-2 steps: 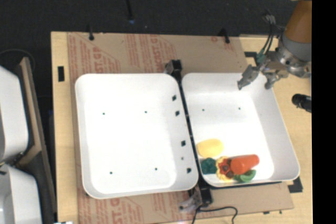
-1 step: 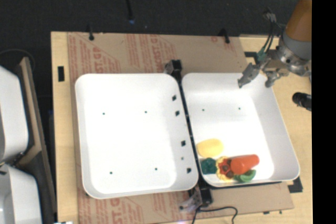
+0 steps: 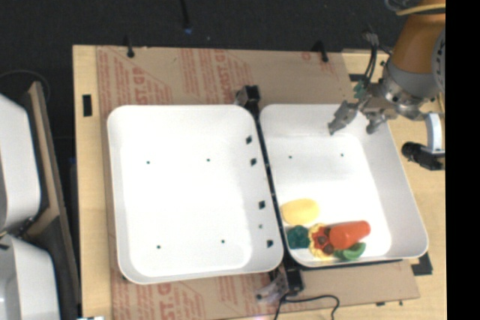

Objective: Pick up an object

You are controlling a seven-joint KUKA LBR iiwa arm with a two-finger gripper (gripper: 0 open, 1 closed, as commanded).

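Note:
Several small objects lie bunched at the near edge of the right bin (image 3: pixel 375 161): a yellow rounded piece (image 3: pixel 299 209), a dark green lump (image 3: pixel 298 237), an orange-red cylinder (image 3: pixel 348 233) and a green bit (image 3: pixel 349 253) beside it. My gripper (image 3: pixel 354 121) hangs over the far right corner of that bin, well away from the objects. Its two fingers are spread apart with nothing between them.
The left bin (image 3: pixel 187 191) sits beside the right one, joined by black clips (image 3: pixel 259 161) along the shared rim. Both rest on a cardboard sheet (image 3: pixel 172 75) on the bench. A black clamp (image 3: pixel 247 96) stands at the far junction of the bins.

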